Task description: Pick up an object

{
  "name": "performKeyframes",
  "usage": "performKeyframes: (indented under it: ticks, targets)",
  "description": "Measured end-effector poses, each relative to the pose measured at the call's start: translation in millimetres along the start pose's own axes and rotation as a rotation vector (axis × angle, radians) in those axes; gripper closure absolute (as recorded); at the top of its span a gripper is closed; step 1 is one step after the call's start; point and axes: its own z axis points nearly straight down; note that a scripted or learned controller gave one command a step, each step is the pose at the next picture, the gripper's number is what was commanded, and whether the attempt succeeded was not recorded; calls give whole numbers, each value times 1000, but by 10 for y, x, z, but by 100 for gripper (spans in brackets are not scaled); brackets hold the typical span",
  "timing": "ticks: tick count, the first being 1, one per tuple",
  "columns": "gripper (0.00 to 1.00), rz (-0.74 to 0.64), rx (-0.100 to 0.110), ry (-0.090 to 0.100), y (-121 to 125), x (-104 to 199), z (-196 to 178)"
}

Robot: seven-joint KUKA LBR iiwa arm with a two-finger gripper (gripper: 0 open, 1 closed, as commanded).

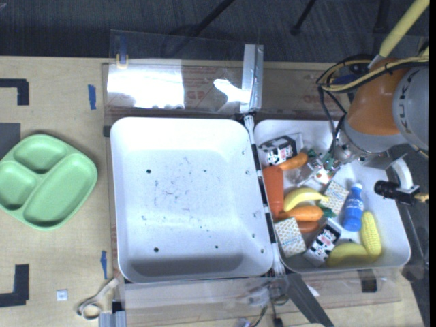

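Clutter fills the right bin (398,251), while the left bin (184,196) beside it shows only its white floor with faint scuffs. The arm (381,107), grey with an orange band, reaches in from the right over the right bin's far corner, and its end effector (328,163) points down toward the heap near a small green-and-white item; whether it is released or clenched cannot be told, and nothing is visibly caught in it. In the right bin an orange block (273,189) stands along the left wall, with a banana (303,197) and a carrot (306,213) just beside it. A second carrot (294,162) lies near a black-and-white carton (278,151) at the far side. A blue bottle (352,208) lies near the middle, a corn cob (370,233) beside it, and a lemon-yellow fruit (349,252) sits at the near wall next to another black-and-white carton (325,242). On the tabletop (54,94) at the left rests a green divided plate (45,180).
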Motion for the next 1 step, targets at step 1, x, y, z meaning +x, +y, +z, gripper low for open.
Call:
performKeyframes:
  ticks: [1]
  targets:
    - [0,207,19,-2,533,115,7]
